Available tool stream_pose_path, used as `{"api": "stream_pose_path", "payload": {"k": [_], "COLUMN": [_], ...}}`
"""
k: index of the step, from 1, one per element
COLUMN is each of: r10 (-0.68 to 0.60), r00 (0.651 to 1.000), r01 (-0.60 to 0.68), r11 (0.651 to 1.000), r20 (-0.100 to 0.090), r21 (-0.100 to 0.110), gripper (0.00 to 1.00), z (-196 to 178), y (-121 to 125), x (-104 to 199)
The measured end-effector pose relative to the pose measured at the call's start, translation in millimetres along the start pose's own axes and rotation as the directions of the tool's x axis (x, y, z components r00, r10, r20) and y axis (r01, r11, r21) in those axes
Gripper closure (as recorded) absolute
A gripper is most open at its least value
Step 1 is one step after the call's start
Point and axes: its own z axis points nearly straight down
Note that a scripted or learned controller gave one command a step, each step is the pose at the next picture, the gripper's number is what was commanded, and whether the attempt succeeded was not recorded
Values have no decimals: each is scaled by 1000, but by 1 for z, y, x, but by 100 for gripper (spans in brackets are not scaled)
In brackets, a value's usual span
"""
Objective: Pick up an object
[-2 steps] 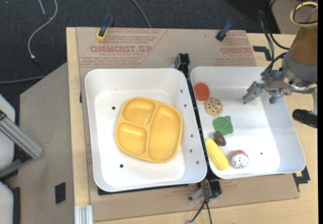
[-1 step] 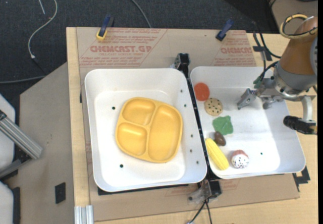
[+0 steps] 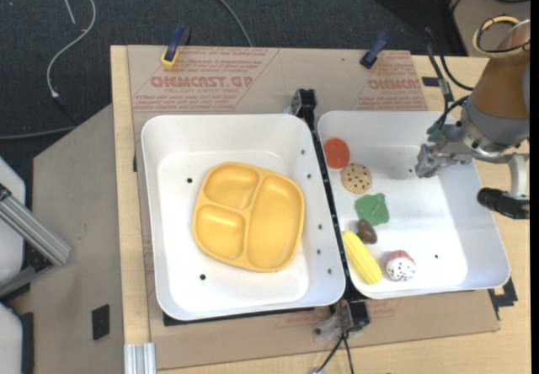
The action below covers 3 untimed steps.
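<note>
The end effector (image 3: 426,163), its grip state unreadable, hangs over the right white plastic bin (image 3: 472,280), right of the round chocolate-chip cookie (image 3: 356,178).

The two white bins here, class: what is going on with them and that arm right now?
A grey arm reaches in from the right, its claw over the right bin, apart from the toy food along that bin's left side: a tomato, cookie, green piece, corn cob and a small round item. The left bin holds a yellow divided plate. Nothing is picked up yet.
</note>
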Motion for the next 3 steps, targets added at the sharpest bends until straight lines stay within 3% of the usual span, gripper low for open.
{"api": "stream_pose_path", "payload": {"k": [2, 3], "r10": [0, -1], "r00": [1000, 1000], "r01": [0, 1], "r11": [1000, 1000], "r20": [4, 3], "r21": [-7, -5], "gripper": [100, 100], "z": [-122, -159], "y": [-13, -12], "x": [-3, -3]}}
